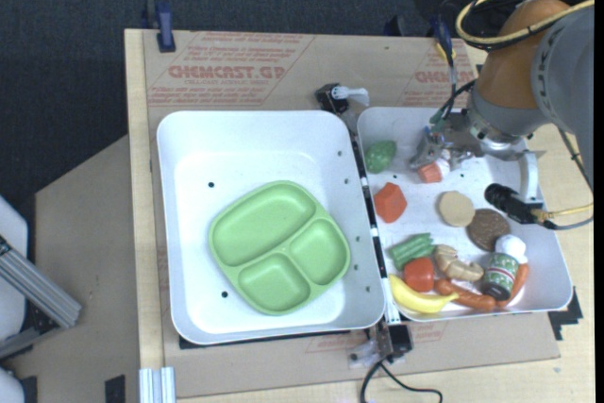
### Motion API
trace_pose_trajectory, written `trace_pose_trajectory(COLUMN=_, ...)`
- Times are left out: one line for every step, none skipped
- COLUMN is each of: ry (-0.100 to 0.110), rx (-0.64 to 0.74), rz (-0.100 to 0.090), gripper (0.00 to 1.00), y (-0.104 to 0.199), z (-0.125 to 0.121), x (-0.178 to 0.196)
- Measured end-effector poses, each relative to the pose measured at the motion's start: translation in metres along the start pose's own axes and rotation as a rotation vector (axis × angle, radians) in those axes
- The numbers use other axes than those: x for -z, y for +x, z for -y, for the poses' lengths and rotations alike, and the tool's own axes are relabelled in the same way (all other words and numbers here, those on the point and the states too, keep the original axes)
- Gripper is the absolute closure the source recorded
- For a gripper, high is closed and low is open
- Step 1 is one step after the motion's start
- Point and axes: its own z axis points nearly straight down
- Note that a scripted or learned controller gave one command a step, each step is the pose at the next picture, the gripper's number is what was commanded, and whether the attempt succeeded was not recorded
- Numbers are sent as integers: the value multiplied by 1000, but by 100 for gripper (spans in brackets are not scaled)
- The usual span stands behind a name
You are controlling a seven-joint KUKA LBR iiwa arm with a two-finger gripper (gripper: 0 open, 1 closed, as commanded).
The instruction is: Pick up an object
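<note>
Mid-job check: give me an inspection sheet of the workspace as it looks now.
Surface: bench bears left bin and right bin.
Job's things: toy foods in right bin, among them banana, tomato, cookie, small orange piece.
Clutter: green divided tray in left bin.
Grippers: gripper low over right bin's far end, at the orange piece.
Cables: yellow loop on arm; cable at near edge.
Surroundings: dark carpet.

Red block lettering runs across the brown board (pixel 274 61) on the tabletop behind the bins: it reads "CHEMCAST GP", printed upside down to this view, with a smaller red line beneath it too fine to make out. A second red print at the board's right looks like the same brand, partly covered.
</note>
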Motion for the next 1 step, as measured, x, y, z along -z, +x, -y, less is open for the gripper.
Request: trace_pose_trajectory(ry=-4, rx=10, rz=-5, gripper=100, y=107, z=15, x=83)
